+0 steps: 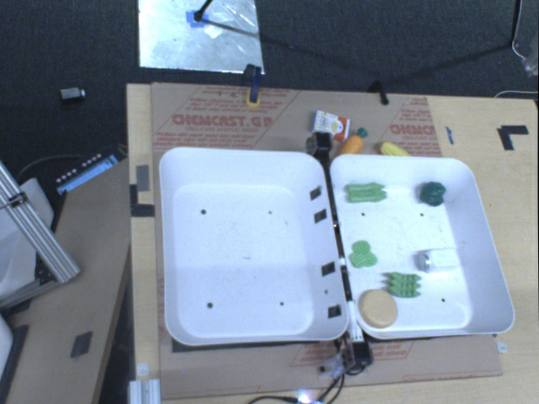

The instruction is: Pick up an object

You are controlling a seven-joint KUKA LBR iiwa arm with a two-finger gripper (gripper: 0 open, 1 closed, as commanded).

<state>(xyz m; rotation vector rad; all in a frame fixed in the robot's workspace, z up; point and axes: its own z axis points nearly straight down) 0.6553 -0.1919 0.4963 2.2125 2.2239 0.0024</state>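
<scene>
The right bin (480, 225) holds several small objects. A light green ridged piece (365, 194) lies near its back left, and a dark green round lump (433, 194) sits at the back right. A flat green leaf-like piece (363, 255) lies at the left middle. A white and grey cylinder (440, 260) rests to its right. A green ridged piece (402, 284) and a tan round disc (378, 308) lie near the front.
The left bin (244, 242) stands beside the right one, joined by black clips (324, 217). Behind the bins on the cardboard lie an orange piece (351, 145), a yellow piece (392, 150) and a small white and red item (330, 124). A metal frame (34, 234) stands at far left.
</scene>
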